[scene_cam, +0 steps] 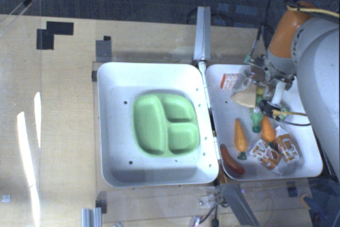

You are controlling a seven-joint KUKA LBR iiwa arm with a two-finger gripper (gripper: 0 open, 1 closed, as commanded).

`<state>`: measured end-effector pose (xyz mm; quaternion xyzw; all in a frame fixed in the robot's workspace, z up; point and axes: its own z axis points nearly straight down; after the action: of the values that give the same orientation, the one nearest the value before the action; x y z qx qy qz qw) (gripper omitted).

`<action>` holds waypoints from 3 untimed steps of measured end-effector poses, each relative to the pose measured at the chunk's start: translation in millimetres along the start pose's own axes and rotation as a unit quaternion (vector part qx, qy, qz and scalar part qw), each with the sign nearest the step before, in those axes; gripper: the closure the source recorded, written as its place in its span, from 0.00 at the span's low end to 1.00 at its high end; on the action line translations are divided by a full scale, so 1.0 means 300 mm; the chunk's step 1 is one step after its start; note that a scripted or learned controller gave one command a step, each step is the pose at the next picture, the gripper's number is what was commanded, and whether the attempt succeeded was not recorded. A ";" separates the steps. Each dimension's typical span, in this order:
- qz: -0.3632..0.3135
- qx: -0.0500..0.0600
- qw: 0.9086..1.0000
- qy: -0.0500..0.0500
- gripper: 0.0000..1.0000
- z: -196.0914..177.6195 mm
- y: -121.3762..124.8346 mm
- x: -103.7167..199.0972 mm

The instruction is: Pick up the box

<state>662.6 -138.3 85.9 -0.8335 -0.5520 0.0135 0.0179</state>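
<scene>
The bench (pixel 64 130) carries two white bins side by side. The left bin (pixel 114 167) holds one green divided tray (pixel 166 124) with three compartments, sitting in its middle with bare white floor all round it, widest along the near edge and the left wall. The right bin (pixel 313 165) is crowded, and the grey arm (pixel 319 61) hangs over its far right corner, its orange band showing above the wrist.

The gripper (pixel 265 94) sits low over the far half of the right bin, among cables and brackets. From here I cannot tell how far its claw is spread or whether it has hold of anything.

The box (pixel 231 81), white with a red-orange panel, lies at the far left corner of the right bin, just beside the far wall and a little left of the gripper. Its printing is too small to read.

A pale flat wedge (pixel 245 98) lies just near of the box. Two patterned brown-and-white packets (pixel 275 150) lie at the near right corner, their lettering unreadable. There are two orange carrots (pixel 240 137), one mid-bin and one by the packets, one dark red sausage (pixel 232 161) against the near left corner, and one small green bottle (pixel 257 120) under the gripper.
</scene>
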 end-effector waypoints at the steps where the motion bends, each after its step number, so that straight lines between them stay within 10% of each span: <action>1: 0.000 0.000 1.000 0.000 0.00 0.000 0.000 0.000; 2: 0.138 0.010 0.990 0.001 0.00 -0.003 -0.019 0.029; 3: 0.340 -0.020 0.940 0.008 0.00 -0.632 -0.023 -0.069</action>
<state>656.2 -157.4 275.8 -0.9719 -0.2355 0.0011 -0.0002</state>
